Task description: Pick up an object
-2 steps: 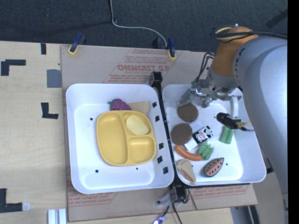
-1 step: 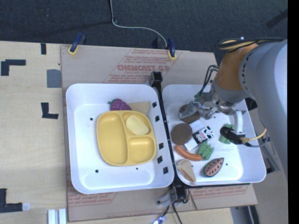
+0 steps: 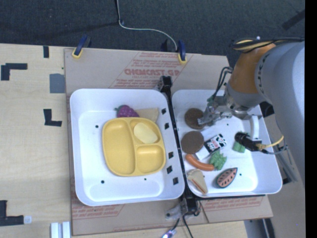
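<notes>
My gripper [image 3: 210, 114] hangs low over the back of the right bin [image 3: 267, 182], right beside a brown disc [image 3: 193, 117]. A second brown disc [image 3: 192, 142] lies in front of it. Close by are a black-and-white piece [image 3: 215, 143], a leafy green piece [image 3: 217, 159], an orange sausage shape [image 3: 199, 163], a sandwich wedge [image 3: 198, 181], a reddish oval slice [image 3: 227, 177] and a dark green piece [image 3: 239, 144]. The grey arm with its orange band [image 3: 247, 73] covers the bin's back right corner.
The left bin [image 3: 81, 148] holds a yellow divided plate [image 3: 130, 155] with a pale yellow piece [image 3: 145, 132] in one compartment. Purple grapes [image 3: 127, 111] and a beige wedge [image 3: 150, 114] lie behind the plate. A black divider [image 3: 171, 133] runs between the bins.
</notes>
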{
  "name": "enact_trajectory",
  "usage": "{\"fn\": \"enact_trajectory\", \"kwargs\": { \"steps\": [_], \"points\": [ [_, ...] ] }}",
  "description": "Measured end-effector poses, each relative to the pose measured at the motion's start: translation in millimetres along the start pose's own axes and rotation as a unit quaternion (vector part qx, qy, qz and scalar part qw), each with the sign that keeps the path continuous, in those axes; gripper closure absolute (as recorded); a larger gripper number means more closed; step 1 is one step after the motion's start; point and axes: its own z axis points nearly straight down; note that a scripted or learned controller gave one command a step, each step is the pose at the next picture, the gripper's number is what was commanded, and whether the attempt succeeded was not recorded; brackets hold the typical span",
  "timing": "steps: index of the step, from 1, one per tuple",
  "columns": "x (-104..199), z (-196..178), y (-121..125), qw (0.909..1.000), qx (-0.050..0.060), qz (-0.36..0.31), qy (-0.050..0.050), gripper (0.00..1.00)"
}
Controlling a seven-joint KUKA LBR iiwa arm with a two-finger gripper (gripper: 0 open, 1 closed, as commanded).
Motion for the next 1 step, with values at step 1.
{"fn": "enact_trajectory", "kwargs": {
  "steps": [1],
  "points": [
    [0.3,3.1,-1.9,1.0,0.003,0.0,0.0,0.0]
  ]
}}
